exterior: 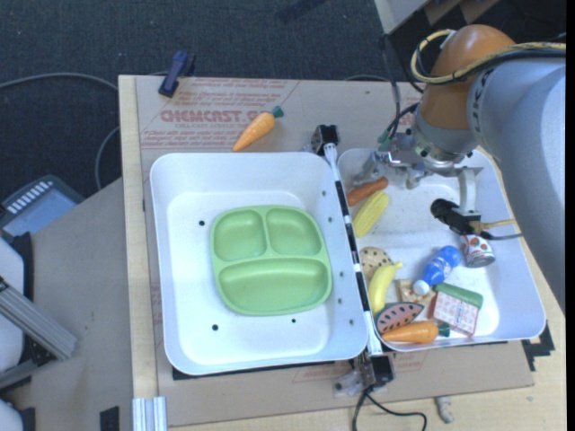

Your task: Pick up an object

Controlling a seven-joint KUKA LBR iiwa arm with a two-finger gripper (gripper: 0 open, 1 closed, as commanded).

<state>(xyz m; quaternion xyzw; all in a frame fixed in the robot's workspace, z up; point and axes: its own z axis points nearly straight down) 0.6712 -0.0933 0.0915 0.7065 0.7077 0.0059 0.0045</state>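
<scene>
Several small toys lie crowded in the near part of the right white plastic bin (530, 308), and none of them is lifted yet, so I judge the task is at its beginning: the choosing, the closing and the lifting are all left to do.

Nearest to the camera is an orange toy carrot (411, 332), smooth and tapered, just beside a flat printed card box (455, 310) with a green edge. A little farther lie a curved yellow toy banana (384, 285), a small blue plastic bottle (441, 266) with a white cap, and a small shiny can (479, 251). Beyond them a yellow toy corn cob (371, 212) with a ribbed surface rests against the wall between the bins, touching a thin orange-red piece (367, 189).

To the left, the other white bin (175, 268) holds a pale green divided plate (270, 259) of matte plastic with three compartments.

Farther back, the metal gripper (420, 164) hangs over the far end of the right bin, near the corn cob, under the grey arm with its orange band. Whether it is open or closed I cannot tell, and I see nothing held in it.

Farthest, on the brown cardboard bench top (216, 106), a second orange toy carrot (254, 129) and a blue clip (175, 73) lie outside the bins.
</scene>
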